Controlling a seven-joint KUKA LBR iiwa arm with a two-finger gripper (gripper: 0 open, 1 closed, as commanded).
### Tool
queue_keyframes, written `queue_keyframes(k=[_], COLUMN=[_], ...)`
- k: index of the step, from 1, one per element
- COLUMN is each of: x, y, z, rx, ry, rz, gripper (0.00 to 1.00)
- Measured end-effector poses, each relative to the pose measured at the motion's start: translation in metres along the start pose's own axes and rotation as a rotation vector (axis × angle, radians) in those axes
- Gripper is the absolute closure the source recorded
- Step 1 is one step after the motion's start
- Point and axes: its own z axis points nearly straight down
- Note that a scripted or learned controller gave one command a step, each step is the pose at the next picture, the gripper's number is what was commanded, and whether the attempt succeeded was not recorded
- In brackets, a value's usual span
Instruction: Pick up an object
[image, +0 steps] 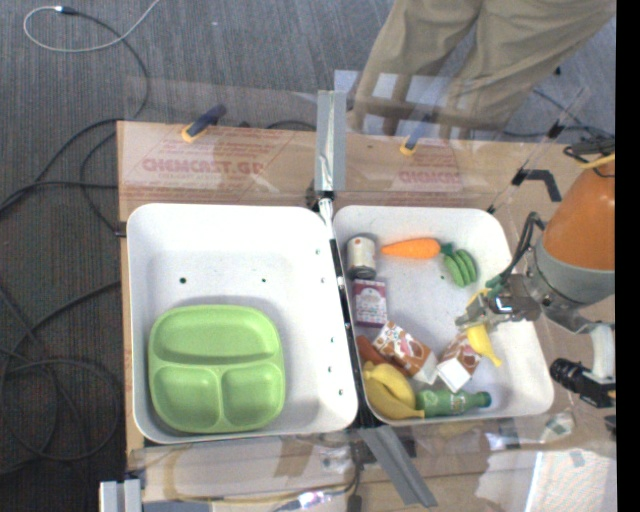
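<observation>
- I'm hovering my gripper (487, 308) low over the right bin (505, 232); can't tell how it's set.
- Judging this as the approach step: next I'm needing a straight drop onto one item.
- Just under me: a small yellow piece (484, 343) and a carton (459, 362).
- Further off: carrot (410, 249), can (360, 255), banana (391, 390), green bottle (452, 402).
- Far bin (150, 225) is holding a green tray (216, 368).

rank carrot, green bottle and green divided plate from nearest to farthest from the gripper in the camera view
From the gripper:
1. Green bottle, right bin's near edge, and carrot, its far side: too close to call.
2. Green divided plate, left bin: plainly farthest.
</observation>
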Motion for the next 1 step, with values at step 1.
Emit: queue_keyframes(k=[1], x=[-0.0010], y=[-0.0105], z=[-0.0200], rx=[0.001], ry=[0.000], rz=[0.282], gripper=[1.00])
